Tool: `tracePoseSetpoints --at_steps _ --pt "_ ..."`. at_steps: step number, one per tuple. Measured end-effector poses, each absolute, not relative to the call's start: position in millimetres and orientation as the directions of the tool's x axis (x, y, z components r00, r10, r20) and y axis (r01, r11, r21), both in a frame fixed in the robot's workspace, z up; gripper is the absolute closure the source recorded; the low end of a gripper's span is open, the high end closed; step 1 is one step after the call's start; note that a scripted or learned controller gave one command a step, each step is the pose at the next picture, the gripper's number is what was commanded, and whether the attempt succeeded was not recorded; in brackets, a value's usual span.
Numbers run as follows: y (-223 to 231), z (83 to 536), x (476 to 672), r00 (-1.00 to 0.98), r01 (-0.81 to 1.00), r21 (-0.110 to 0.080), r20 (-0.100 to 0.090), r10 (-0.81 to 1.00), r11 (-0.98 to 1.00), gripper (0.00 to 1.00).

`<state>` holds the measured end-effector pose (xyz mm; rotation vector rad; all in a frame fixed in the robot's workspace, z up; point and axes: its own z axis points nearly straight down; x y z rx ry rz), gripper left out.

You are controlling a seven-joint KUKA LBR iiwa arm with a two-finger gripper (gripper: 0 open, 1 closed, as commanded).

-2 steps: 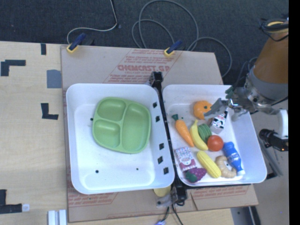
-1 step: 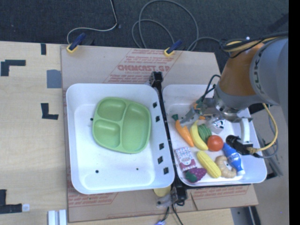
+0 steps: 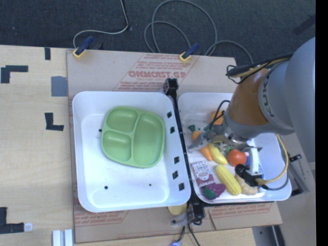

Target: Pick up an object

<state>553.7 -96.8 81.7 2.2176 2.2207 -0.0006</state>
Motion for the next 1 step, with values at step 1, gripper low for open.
tracePoseSetpoints --at_steps 1 --pt "-100.2 87.0 508.8 0.000 1.000 0.008 -0.002 1.000 0.000 0.00"
